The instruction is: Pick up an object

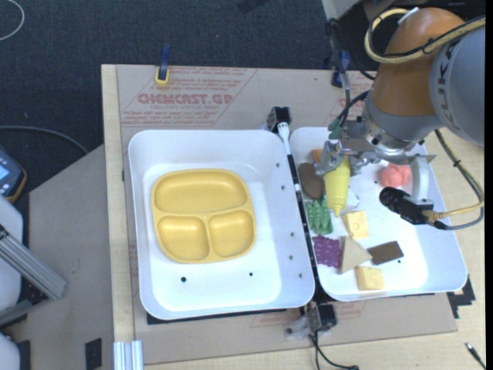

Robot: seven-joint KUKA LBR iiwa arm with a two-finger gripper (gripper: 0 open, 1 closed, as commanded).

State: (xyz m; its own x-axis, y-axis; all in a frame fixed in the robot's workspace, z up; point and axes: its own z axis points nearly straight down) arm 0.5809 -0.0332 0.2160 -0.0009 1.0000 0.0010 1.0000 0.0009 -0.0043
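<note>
On the left, a blue clamp (163, 66) sits at the cardboard sheet's (192, 99) 11 o'clock corner. The left bin (146, 284) holds a yellow divided plate (204, 222) a little toward 9 o'clock from its centre, lying flat with one long compartment at 12 and two smaller ones at 6. Across the seam, the right bin (439, 272) carries the toys I may pick. Along its 9 o'clock wall lie a brown piece (310, 180), a green piece (318, 216) below it and a purple piece (327, 250) below that. A long yellow toy (337, 190) lies just beside the brown piece, running from 12 to 6. My gripper (337, 160) hangs at that toy's 12 o'clock end, very near or touching it; I cannot tell whether my hand is apart or together, nor whether it has the toy. Toward 6 o'clock sit a pale yellow cube (357, 224), a tan wedge (354, 255) touching the purple piece, a brown bar (384, 251) and a yellow block (370, 278). A pink lump (397, 176) rests at 2 o'clock, under my arm (416, 60).
</note>
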